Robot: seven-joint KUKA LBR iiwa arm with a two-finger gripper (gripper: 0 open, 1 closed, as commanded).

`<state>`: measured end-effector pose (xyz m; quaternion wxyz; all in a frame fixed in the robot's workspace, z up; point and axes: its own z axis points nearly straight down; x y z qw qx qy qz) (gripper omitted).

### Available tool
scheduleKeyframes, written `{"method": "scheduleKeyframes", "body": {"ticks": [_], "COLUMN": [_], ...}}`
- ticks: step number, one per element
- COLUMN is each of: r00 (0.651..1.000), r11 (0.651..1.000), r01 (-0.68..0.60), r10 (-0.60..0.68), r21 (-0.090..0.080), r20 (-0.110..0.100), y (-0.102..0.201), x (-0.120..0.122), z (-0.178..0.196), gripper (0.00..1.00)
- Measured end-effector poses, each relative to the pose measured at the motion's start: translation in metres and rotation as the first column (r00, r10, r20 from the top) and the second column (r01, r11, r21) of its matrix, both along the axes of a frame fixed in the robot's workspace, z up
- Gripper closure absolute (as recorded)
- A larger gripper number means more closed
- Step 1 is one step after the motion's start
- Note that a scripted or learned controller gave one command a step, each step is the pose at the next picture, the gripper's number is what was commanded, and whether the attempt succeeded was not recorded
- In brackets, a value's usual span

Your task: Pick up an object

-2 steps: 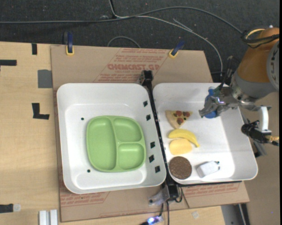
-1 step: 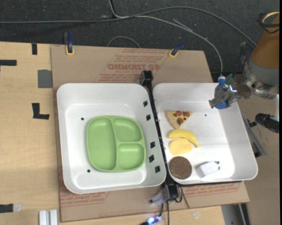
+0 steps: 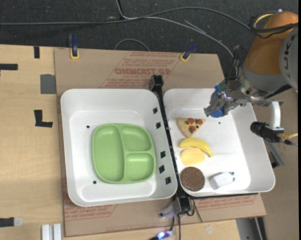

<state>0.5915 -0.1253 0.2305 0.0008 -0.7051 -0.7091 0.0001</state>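
— Under both shallow white bins lies a brown cardboard sheet (image 3: 135,69) printed in red; I read "CHEMCAST" and then letters like "GP", the rest too faint; black letters "UK" show on the grey arm (image 3: 285,44).

— And the count?

— Two bins; the left bin (image 3: 75,109) holds one light-green plastic tray with three compartments (image 3: 123,152); the right bin (image 3: 250,149) holds five things: one toy pizza slice with red toppings (image 3: 190,126), one yellow toy banana (image 3: 196,145), one pale yellow round piece (image 3: 192,156) just below it, one dark brown round cookie (image 3: 192,178), one small white and grey block (image 3: 221,180) at the near edge; two blue clamps (image 3: 74,46) pin the sheet's far edge.

— The tool?

— The two-finger gripper with blue parts (image 3: 214,109) hangs over the right bin's far part, near the pizza slice yet apart from it; how far it is open, I cannot tell; nothing shows between its fingers.
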Motion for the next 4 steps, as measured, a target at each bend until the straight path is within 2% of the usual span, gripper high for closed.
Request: {"method": "scheduleKeyframes", "body": {"ticks": [1, 2, 4], "r00": [1.0, 1.0, 1.0], "r11": [1.0, 1.0, 1.0], "r01": [0.001, -0.002, 0.0], "r10": [-0.001, 0.002, 0.0], "r21": [-0.001, 0.001, -0.001], "r20": [0.0, 0.001, -0.001], "y": [0.049, 0.104, 0.206], "x": [0.002, 0.014, 0.027], "z": [-0.01, -0.001, -0.018], "gripper": [1.0, 1.0, 1.0]}}
